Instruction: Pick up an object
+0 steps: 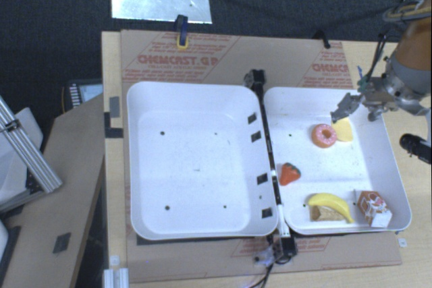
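Bins: two, white, shallow, side by side. Left bin (pixel 145 165): nothing inside.

Right bin (pixel 385 152) holds six objects, one of each:
- pink donut (pixel 324 135), upper centre
- pale yellow piece (pixel 343 131), touching donut's right side
- strawberry (pixel 289 173), near divider
- banana (pixel 331 203), near front wall
- brown slice (pixel 326 214), partly under banana
- red-and-white carton (pixel 373 208), front right corner

Gripper (pixel 356 104): one, above right bin's upper right area, just above pale yellow piece. Finger state cannot be determined. No object seen between fingers.
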`<state>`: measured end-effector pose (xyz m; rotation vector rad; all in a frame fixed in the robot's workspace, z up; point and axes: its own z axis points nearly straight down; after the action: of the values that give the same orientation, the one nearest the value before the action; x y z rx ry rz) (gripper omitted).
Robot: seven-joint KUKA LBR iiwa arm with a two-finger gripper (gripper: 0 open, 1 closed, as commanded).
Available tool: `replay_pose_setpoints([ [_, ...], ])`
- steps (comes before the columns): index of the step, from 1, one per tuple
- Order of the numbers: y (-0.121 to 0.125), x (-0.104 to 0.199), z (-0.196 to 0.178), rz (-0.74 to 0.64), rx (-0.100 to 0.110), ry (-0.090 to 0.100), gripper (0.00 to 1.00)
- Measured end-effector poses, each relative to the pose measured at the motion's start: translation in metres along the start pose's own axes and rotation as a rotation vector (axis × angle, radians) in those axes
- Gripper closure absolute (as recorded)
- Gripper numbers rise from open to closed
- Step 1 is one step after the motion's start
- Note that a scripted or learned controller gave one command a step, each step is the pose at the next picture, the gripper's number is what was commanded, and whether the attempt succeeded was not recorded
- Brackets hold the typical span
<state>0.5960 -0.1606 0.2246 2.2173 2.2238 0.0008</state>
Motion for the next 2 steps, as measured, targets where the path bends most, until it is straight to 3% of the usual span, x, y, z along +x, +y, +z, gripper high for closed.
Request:
replay_pose_setpoints([
  [1, 0.052, -0.048, 0.128, 0.001, -0.005, -0.002, 0.00],
  [2, 0.052, -0.046, 0.111, -0.002, -0.007, -0.002, 1.00],
])
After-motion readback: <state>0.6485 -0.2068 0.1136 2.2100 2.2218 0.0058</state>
